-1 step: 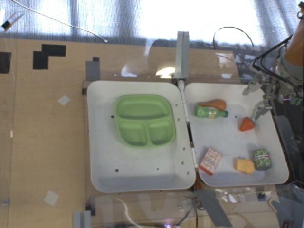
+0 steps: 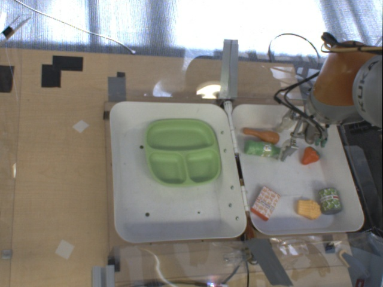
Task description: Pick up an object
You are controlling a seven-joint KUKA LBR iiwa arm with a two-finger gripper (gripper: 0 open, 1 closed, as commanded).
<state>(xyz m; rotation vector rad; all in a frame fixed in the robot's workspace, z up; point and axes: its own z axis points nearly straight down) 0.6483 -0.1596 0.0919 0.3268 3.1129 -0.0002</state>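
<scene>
The gripper hung low over the right bin near its far edge, fingers apparently spread and holding nothing, one tip just beside the green packet. A carrot lay behind that packet; the green tray sat mid-left bin.

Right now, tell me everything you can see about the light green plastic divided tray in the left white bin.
The light green plastic divided tray is a rounded rectangle with three compartments: one long one along its far side and two smaller ones along its near side. It looks like smooth moulded plastic. It lies flat and upright on the floor of the left white bin, roughly at its middle, slightly turned. Nothing else touches it.
</scene>
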